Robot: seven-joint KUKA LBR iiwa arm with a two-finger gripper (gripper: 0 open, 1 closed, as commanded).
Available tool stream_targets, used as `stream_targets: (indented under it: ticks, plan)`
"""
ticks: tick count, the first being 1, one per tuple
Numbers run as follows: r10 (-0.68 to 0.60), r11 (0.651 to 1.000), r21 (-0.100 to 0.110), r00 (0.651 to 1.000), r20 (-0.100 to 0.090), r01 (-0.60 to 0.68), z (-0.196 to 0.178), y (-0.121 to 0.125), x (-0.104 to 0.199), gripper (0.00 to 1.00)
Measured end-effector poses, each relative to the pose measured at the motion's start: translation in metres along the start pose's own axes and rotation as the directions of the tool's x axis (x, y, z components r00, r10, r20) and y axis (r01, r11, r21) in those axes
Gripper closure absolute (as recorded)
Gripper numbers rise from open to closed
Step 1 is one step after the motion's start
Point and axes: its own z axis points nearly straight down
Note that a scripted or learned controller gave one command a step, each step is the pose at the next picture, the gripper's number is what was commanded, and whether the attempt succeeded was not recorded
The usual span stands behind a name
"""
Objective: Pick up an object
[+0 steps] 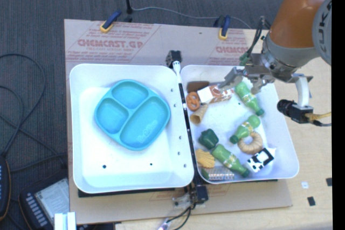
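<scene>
My gripper hangs over the back of the right bin, its two fingers spread open. A green toy bottle lies just below and between the fingertips, not gripped. Other toys in this bin are a second green bottle, a third green bottle, a green pepper, a tan ring, a black-and-white cow, a cone and a white-and-red piece.
The left bin holds a blue divided plate. Both bins stand on a cardboard sheet held by clamps. A black cable part hangs off the arm by the right bin's right rim.
</scene>
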Motion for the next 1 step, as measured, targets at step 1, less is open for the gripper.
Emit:
stream_targets:
  ticks: [1]
  plan:
    - [0.002,1.0,0.004,1.0,0.0,-0.002,0.1237,-0.0394,-0.0646,0.0]
